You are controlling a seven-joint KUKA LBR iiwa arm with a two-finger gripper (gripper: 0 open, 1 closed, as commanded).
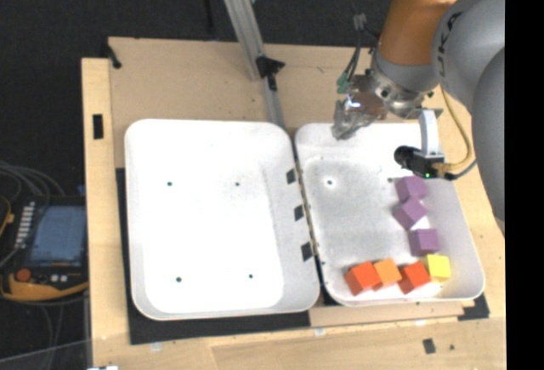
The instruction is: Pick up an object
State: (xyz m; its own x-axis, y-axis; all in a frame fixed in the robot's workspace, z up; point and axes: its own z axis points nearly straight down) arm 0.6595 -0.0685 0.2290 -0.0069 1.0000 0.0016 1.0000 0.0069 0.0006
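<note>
starting at the near rim of the right bin (476,287): orange, red and yellow blocks (398,275) in a row, three purple cubes (412,211) behind them, none lifted. farther back, the jaws (348,123) hover over the far left corner; their state cannot be told. judged: approach step; next, descend onto a block.

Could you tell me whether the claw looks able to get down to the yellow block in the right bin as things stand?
Probably yes. The yellow block lies uncovered near the right bin's near corner, open from above, though an orange-red block touches it. The claw hangs over the far edge.
</note>
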